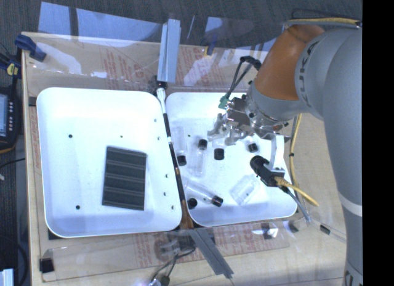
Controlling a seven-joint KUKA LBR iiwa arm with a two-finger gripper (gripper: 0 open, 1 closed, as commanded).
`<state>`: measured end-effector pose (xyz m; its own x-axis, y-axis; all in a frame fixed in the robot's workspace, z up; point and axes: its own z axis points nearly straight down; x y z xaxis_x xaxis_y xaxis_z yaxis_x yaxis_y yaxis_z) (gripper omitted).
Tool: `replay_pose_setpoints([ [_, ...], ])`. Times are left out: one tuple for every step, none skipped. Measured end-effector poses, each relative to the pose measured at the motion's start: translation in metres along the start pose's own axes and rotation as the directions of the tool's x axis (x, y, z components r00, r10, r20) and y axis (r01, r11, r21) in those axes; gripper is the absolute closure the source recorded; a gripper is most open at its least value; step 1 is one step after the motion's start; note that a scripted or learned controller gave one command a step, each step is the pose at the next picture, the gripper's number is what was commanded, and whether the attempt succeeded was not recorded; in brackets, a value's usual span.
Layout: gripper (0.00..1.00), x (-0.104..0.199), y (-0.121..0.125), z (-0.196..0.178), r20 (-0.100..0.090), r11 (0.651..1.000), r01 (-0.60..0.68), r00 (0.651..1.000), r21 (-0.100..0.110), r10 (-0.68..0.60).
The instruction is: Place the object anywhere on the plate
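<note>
A dark ribbed rectangular plate point(125, 177) lies flat in the left bin point(61, 106), towards its lower middle. In the right bin point(184, 109) lie several small clear vials with black caps, among them one point(202, 145) near the centre, one point(218, 153) just right of it, and a long one point(205, 196) near the front. My gripper point(225, 132) hangs over the upper middle of the right bin, just above and right of the centre vials. Nothing is visibly held in it.
A clear vial point(243, 189) rests at the right bin's front right, and another black cap point(252, 147) lies under the wrist. A black-capped piece point(181, 159) sits against the divider point(171, 149) between the bins. The arm covers the right bin's far right side.
</note>
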<state>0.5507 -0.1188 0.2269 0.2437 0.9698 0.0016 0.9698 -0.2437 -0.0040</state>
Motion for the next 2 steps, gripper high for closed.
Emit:
replay_pose_setpoints([
  [1.0,0.054,-0.091,0.037,0.003,0.857,-0.515,0.857,0.004,0.515],
  [1.0,0.143,-0.052,0.037,0.002,0.863,-0.505,0.863,0.002,0.505],
])
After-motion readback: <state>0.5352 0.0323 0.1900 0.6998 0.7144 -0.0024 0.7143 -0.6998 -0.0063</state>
